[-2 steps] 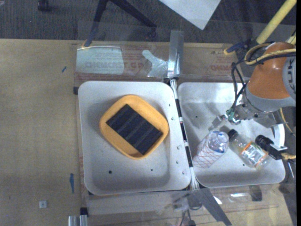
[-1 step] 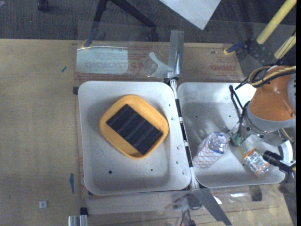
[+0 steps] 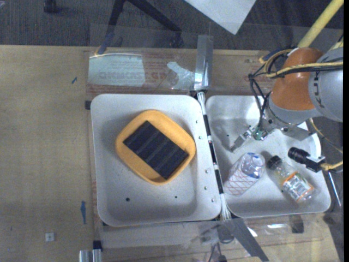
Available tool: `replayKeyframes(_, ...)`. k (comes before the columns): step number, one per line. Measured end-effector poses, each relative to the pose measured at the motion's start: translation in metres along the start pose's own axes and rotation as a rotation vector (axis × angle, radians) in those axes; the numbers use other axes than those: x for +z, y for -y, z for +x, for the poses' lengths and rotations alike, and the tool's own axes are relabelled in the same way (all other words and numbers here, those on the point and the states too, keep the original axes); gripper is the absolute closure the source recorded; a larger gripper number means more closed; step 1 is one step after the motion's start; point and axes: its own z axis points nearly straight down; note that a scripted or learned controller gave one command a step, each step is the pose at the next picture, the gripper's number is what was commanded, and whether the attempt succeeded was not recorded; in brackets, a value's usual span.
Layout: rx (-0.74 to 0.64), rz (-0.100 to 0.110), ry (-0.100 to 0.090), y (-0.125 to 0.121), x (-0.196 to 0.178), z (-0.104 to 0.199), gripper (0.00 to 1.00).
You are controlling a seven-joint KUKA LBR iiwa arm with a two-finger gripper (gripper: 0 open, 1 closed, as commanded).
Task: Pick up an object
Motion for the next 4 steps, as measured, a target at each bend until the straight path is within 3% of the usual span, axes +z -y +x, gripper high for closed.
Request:
replayKeyframes(1,0.092,0.004,-0.004,0.0684,-0.0511,0.0282,0.0)
replayKeyframes(4,0.092,0.004,-0.004,0.0686,-0.0511,0.028,0.0)
